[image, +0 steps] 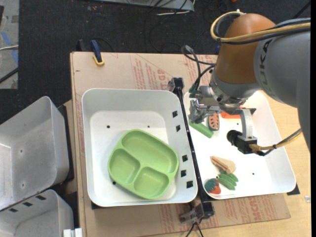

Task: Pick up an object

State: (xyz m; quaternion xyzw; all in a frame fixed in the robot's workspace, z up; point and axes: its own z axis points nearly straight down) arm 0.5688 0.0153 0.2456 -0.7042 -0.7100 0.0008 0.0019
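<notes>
The claw (pixel 203 113) is hanging over the right bin (pixel 276 147) near its nine o'clock wall, its grip impossible to tell. A watermelon slice (pixel 214 121) and green stick (pixel 201 129) are lying just beneath it. Open floor is spreading toward three o'clock.

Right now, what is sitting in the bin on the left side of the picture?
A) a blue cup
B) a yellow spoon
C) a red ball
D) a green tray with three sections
D, because a light green tray with three sections lies flat in the left bin, while the small toy foods lie in the right bin, where the gripper is.
</notes>
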